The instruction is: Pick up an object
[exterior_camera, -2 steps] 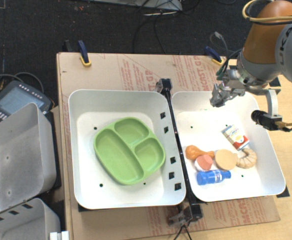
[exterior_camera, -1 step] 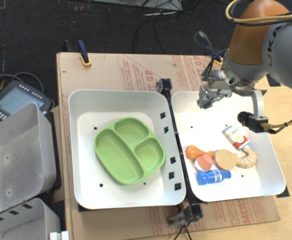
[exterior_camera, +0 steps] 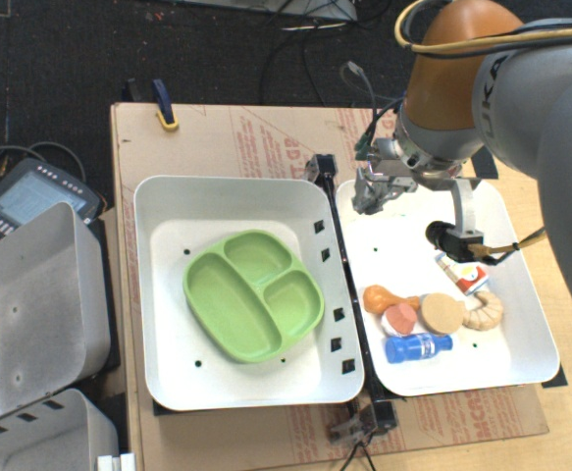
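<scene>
My gripper (exterior_camera: 369, 196) hangs over the far left corner of the right bin (exterior_camera: 521, 361), with bare white floor beneath it. Nearer the front of that bin lies a cluster of small things: an orange piece (exterior_camera: 379, 297), a pink round piece (exterior_camera: 400, 318), a tan disc (exterior_camera: 441, 313), a blue bottle (exterior_camera: 418, 346) on its side, a beige ridged shell shape (exterior_camera: 485, 311) and a red-and-white tube (exterior_camera: 463, 276). The cluster lies well in front of the gripper and apart from it.
The left bin (exterior_camera: 158, 361) holds a green divided plate (exterior_camera: 254, 294). Black clips line the wall between the bins (exterior_camera: 337, 292). A blue-and-yellow clamp (exterior_camera: 166, 106) sits at the bench's far left corner. Grey tubs (exterior_camera: 30, 302) stand beside the bench on the left.
</scene>
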{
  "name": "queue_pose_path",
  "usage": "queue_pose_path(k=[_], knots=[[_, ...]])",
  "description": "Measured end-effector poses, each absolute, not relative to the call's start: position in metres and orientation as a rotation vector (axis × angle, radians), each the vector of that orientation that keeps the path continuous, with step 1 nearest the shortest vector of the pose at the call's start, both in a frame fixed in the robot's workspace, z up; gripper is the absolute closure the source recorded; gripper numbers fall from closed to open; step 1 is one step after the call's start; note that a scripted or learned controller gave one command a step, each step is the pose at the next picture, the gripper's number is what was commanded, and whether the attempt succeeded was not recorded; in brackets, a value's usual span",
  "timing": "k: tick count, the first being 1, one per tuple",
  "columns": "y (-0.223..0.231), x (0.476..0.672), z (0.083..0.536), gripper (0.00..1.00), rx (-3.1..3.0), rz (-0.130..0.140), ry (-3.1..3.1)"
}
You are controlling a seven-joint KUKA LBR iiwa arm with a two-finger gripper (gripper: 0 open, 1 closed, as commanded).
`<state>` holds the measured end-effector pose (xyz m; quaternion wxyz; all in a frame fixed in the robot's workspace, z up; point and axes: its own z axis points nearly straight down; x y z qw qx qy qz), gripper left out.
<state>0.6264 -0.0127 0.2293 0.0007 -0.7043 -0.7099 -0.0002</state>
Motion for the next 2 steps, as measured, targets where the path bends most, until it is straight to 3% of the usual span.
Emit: queue_pose_path(k=[1, 2], knots=[[0.042, 0.607, 0.223, 1.0, -2.209, 0.001, -2.228], [0.097, 0.607, 0.238, 1.0, -2.212, -0.004, -2.231]])
